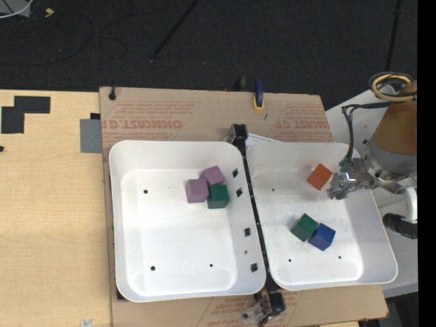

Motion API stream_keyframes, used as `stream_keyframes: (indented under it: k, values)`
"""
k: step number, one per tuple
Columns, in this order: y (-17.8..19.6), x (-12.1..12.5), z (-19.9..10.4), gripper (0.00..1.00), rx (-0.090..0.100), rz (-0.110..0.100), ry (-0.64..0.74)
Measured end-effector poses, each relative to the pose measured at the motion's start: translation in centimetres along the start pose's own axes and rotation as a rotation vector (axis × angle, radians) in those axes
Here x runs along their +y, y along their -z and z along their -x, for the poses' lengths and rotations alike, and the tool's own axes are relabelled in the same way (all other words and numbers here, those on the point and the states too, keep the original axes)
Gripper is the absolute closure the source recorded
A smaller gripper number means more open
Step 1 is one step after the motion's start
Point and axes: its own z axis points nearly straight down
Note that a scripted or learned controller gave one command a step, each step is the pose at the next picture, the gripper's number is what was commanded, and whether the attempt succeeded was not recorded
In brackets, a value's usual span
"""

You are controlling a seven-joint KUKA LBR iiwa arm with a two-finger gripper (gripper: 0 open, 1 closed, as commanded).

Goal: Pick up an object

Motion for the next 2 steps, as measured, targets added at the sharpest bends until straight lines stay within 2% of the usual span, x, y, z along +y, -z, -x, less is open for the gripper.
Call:
stream_keyframes:
  k: [1, 2]
  values:
    - [-5.2, -0.1, -0.2, 1.0, -0.001, 0.004, 0.002]
    - [-3.7, 5.4, 0.1, 1.0, 0.003, -0.019, 0.004]
